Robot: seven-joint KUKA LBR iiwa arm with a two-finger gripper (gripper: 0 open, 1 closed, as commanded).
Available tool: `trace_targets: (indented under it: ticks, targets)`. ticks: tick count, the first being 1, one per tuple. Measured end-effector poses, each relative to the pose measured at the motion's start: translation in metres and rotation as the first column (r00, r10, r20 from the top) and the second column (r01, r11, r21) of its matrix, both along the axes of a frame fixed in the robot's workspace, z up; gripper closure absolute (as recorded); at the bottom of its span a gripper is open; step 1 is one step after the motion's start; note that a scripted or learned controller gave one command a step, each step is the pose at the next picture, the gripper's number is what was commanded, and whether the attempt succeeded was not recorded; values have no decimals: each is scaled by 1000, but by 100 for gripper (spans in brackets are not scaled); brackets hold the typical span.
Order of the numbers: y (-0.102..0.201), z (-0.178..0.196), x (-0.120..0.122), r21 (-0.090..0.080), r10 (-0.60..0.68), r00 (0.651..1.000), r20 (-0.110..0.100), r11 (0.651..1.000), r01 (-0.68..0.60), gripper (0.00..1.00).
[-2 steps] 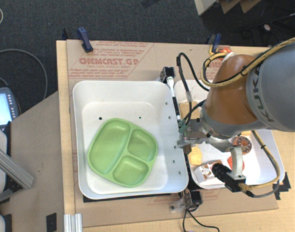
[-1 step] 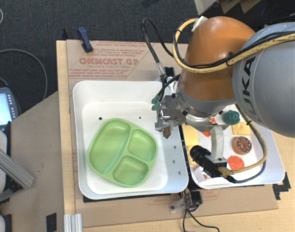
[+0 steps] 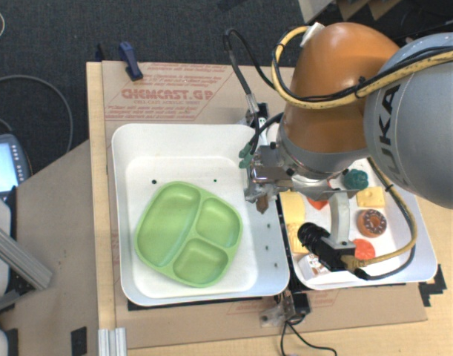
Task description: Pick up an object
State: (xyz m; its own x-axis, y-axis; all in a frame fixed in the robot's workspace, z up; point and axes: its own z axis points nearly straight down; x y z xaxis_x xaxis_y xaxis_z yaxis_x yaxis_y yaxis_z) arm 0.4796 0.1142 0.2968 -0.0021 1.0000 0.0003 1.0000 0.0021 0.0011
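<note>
A light green divided plate (image 3: 189, 232) lies flat in the left white bin (image 3: 130, 162). The right bin (image 3: 426, 262) holds several small toy foods: a yellow block (image 3: 371, 197), a brown doughnut (image 3: 373, 222), an orange piece (image 3: 365, 248), a teal piece (image 3: 354, 177) and a flat yellow piece (image 3: 292, 203). The grey and orange arm (image 3: 337, 87) covers most of the right bin. Its gripper (image 3: 258, 190) hangs low over the wall between the two bins, just right of the plate's upper right edge. Nothing is visibly held.
Both bins stand on a cardboard sheet (image 3: 167, 91) with a blue clip (image 3: 130, 59) at its far left corner. Black cables (image 3: 241, 73) run from the wrist. A black part on a cable (image 3: 320, 245) hangs over the right bin's front.
</note>
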Motion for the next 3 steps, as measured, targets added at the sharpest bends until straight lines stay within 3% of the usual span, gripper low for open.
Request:
trace_targets:
  ticks: [1,3]
  targets:
    - [2,77,1,2,0,1000,8,1000,0,100]
    - [2,93,1,-1,1,1000,3,1000,-1,100]
